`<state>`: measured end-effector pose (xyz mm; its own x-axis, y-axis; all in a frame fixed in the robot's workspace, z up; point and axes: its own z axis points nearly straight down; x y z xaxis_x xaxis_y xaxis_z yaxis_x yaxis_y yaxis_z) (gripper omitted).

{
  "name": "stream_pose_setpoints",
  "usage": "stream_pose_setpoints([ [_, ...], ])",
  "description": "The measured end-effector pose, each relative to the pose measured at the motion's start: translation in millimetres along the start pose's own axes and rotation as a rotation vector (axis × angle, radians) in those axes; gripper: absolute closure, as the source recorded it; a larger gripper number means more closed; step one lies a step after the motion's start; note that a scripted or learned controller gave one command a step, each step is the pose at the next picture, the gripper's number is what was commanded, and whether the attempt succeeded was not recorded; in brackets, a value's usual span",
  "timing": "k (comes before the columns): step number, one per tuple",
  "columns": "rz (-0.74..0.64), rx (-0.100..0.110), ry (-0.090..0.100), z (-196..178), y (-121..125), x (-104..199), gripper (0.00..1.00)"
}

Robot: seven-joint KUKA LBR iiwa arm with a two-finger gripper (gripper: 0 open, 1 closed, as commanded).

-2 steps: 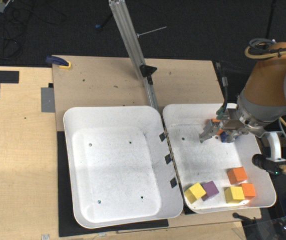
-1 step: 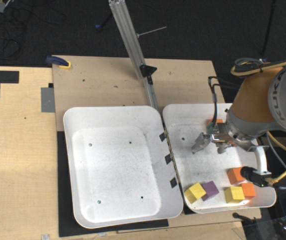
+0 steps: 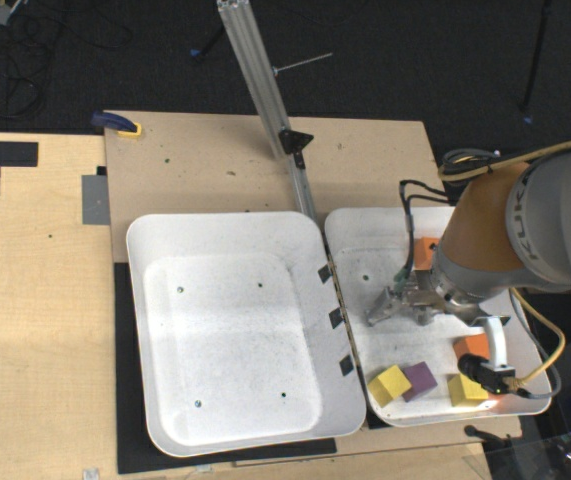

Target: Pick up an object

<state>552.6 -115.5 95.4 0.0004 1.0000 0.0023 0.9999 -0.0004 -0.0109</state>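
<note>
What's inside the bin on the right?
The right bin holds a yellow block, a purple block, another yellow block and orange pieces. The arm covers part of it.

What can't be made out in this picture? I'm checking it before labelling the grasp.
- Gripper: small and blurred in the camera view; open or shut unclear.
- Orange block: mostly hidden behind the arm.
- Second orange block: partly covered by wrist and cable.
- Right bin: far side hidden by the arm.

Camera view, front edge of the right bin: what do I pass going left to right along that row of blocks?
Yellow block → purple block, touching it → second yellow block, apart from the pair. The pincer hangs farther back over the bin, above none of them.
</note>
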Motion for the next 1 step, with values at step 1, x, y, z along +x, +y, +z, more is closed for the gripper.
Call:
stream_pose_setpoints([
  [1, 0.009, -0.006, -0.001, -13.7, 1.0, -3.2, 1.0],
])
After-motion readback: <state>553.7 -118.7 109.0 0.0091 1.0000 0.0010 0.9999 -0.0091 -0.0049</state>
